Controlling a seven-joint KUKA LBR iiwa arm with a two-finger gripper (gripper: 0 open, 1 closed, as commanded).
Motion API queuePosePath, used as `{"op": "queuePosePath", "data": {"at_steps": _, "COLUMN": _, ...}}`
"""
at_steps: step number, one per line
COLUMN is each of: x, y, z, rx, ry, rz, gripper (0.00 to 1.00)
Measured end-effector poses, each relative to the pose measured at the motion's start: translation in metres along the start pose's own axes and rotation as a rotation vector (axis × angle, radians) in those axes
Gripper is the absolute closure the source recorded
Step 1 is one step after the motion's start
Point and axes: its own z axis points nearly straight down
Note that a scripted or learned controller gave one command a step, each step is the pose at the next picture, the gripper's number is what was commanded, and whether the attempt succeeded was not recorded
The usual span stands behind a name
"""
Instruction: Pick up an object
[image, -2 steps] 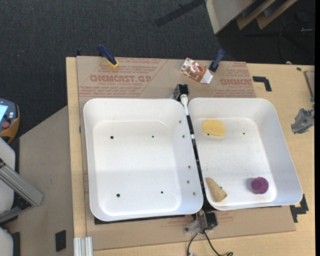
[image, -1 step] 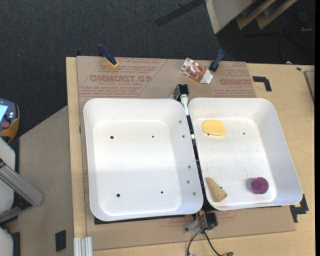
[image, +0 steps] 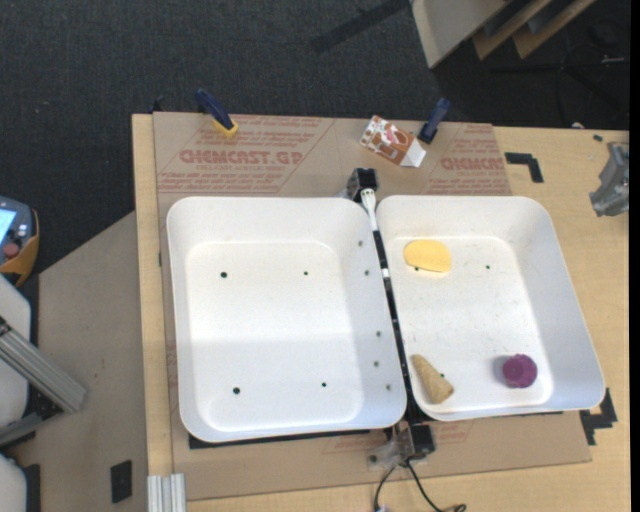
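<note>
The right bin (image: 565, 300) holds three objects. A flat yellow oval piece (image: 428, 256) lies near its back left. A tan cone-shaped piece (image: 432, 378) rests at its front left, beside the divider. A round purple object (image: 518, 371) sits at its front right. A grey part of my gripper (image: 611, 184) pokes in at the view's right edge, above the bench and outside the right bin, well away from all three objects. Nothing is seen held in it.
The left bin (image: 190, 300) stands beside the right one, joined by a black strip (image: 385, 290). A small red-and-white packet (image: 391, 141) lies on the cardboard behind the bins. Blue clamps (image: 216, 111) hold the board's back edge.
</note>
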Motion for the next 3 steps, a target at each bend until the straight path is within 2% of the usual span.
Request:
{"op": "queuePosePath", "data": {"at_steps": 2, "x": 0.079, "y": 0.001, "z": 0.04, "rx": -0.001, "ry": -0.001, "rz": 0.0, "gripper": 1.0}}
{"op": "queuePosePath", "data": {"at_steps": 3, "x": 0.1, "y": 0.001, "z": 0.065, "rx": 0.001, "ry": -0.001, "rz": 0.001, "gripper": 1.0}}
